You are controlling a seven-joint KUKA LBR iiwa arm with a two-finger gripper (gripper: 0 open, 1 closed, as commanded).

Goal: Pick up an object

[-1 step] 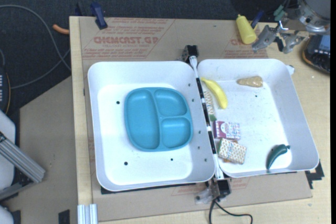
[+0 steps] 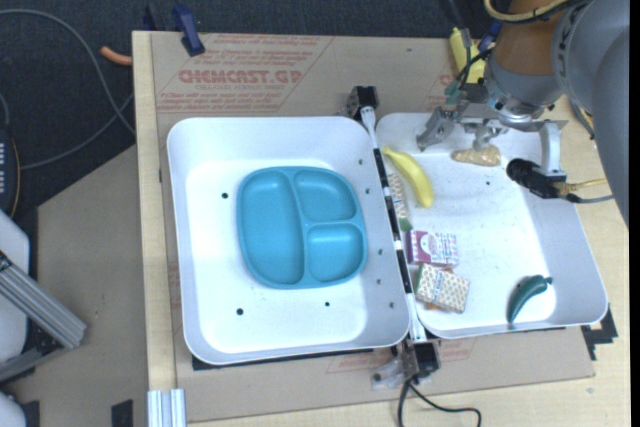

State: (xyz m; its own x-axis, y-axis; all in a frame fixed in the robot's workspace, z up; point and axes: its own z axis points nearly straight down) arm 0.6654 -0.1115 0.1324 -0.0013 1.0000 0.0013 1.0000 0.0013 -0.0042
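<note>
My gripper (image 2: 462, 133) hovers over the far end of the right bin (image 2: 570, 245), with its fingers spread apart and nothing between them. A small tan lumpy object (image 2: 476, 155) lies just below the fingertips, apart from them. A yellow banana (image 2: 411, 177) lies to its left by the bin's left wall. Toward the near end are a purple and white carton (image 2: 434, 247), a tan cracker pack (image 2: 442, 288) and a green pepper (image 2: 527, 296).
The left bin (image 2: 200, 245) holds a blue divided plate (image 2: 300, 224). The grey arm with its orange band (image 2: 545, 5) comes in from the upper right over the right bin's far corner. A divider strip (image 2: 392, 215) runs between the bins.
</note>
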